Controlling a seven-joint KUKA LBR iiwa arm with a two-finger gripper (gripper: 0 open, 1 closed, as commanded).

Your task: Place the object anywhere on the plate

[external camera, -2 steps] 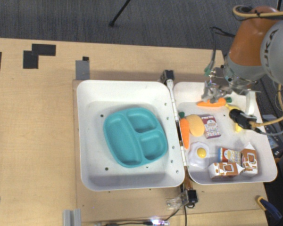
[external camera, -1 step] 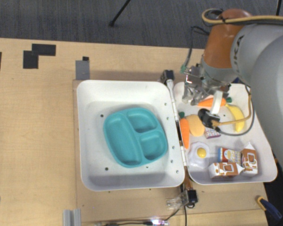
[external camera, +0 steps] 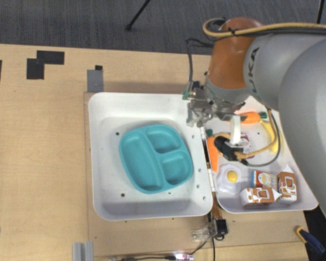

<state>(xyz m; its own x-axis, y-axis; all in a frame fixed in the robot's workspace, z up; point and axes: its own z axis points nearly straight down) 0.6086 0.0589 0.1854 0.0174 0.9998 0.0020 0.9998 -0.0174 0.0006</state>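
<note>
My pincer [external camera: 202,117] hangs at the upper middle of the frame, right over the wall where the two white bins meet. My wrist covers it from above, so I cannot tell whether it is open or closed, and I see nothing gripped in it. The plate [external camera: 155,159], a teal one with three compartments, lies flat in the middle of the left bin [external camera: 106,145]. It sits well apart from the walls, which gives me free room to come down on it from any side, and I see nothing on it, so I judge the placing not yet done. The object I am to move must then be among the things in the right bin [external camera: 309,203]. The nearest is the orange stick [external camera: 211,152], just below my pincer and lying along that bin's left wall, which makes it awkward to grip. Further toward the lower right are a fried egg [external camera: 231,174] and two brown cartons [external camera: 259,196] standing side by side, with a banana [external camera: 270,132] above them. All of this rests on the pale table [external camera: 38,162].
</note>
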